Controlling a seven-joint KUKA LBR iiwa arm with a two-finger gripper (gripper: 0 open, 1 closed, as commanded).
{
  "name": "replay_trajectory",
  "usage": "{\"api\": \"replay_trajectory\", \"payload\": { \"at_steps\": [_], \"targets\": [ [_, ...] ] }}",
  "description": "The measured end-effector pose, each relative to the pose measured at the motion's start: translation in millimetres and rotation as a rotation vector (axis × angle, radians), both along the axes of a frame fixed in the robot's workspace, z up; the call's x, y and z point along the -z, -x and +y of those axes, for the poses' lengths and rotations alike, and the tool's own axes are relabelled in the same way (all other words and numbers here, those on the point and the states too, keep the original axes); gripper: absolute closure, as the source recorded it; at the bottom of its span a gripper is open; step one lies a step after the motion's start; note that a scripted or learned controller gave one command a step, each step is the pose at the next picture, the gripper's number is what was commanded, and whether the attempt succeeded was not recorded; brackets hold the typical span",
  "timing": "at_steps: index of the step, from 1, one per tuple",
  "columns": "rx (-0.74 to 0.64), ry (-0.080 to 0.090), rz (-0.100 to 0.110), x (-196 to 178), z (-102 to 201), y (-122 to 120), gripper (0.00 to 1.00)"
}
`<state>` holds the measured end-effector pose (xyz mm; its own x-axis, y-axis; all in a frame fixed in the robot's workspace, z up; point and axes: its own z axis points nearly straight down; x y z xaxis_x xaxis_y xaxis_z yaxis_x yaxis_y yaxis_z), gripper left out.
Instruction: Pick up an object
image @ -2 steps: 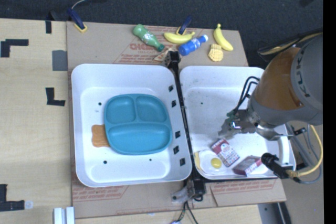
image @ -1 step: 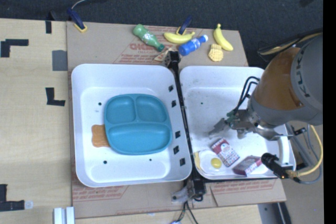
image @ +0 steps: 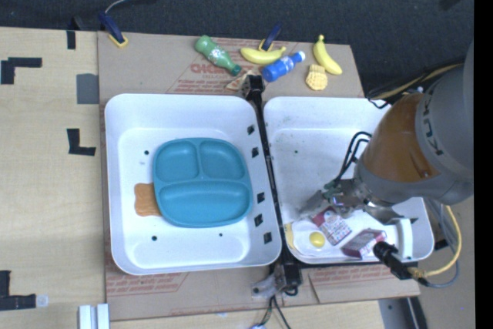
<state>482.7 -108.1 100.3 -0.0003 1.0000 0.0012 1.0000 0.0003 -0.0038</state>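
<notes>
In the right bin (image: pixel 308 127), my gripper (image: pixel 330 200) hangs low over the front part, with the grey and orange arm reaching in from the right. Just in front of it lie several small things: a white piece with a yellow round spot (image: pixel 310 238), a red and white packet (image: pixel 337 229) and a dark red block (image: pixel 360 243). The gripper sits directly above and behind the packet. I see nothing clearly between its tips.
The left bin (image: pixel 127 127) holds a blue divided plate (image: pixel 202 182) with an orange-brown piece (image: pixel 144 199) at its left edge. Behind the bins on the cardboard lie a green bottle (image: pixel 216 55), a blue bottle (image: pixel 282 65), two bananas (image: pixel 262 55) (image: pixel 327 56) and a corn cob (image: pixel 315 77).
</notes>
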Motion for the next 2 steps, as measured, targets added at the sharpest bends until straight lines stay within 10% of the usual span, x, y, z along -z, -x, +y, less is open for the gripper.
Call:
{"api": "replay_trajectory", "payload": {
  "at_steps": [1,2],
  "targets": [
    [-0.001,0.0,-0.003,-10.5,0.3,-1.4,1.0],
    [-0.001,0.001,-0.003,-83.8,56.6,-1.2,1.0]
  ]
}}
